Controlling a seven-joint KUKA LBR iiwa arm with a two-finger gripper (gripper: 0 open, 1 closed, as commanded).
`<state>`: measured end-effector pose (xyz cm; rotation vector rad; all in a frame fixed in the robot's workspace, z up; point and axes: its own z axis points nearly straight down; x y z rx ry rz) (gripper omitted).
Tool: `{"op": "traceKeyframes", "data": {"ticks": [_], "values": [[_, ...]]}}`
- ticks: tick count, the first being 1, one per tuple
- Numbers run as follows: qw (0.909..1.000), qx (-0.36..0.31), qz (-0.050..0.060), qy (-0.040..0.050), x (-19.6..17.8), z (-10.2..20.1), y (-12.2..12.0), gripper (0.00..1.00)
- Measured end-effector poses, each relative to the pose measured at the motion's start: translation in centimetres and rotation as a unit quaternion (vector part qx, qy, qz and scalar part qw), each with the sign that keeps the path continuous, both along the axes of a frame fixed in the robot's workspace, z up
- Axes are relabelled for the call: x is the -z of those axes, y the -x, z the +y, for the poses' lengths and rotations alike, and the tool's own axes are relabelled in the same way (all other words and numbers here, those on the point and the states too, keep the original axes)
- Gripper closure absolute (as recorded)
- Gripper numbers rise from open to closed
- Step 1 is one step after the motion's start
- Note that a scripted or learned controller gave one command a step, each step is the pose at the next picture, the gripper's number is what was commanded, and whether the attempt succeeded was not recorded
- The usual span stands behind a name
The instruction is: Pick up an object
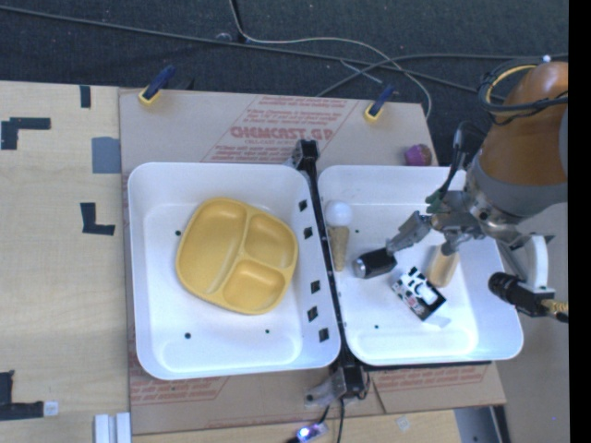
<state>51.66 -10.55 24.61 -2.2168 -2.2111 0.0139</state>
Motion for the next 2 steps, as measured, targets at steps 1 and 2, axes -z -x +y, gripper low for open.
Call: {"op": "traceKeyframes", "data": {"ticks": [1, 2], "values": [[1.0000, -0.002, -0.006, 0.0007, -0.6, 0.0, -0.2, 0.00], [1.0000, -0.001, -0.003, 0.0003, 5.8, 0.2, -0.5, 0.00]]}}
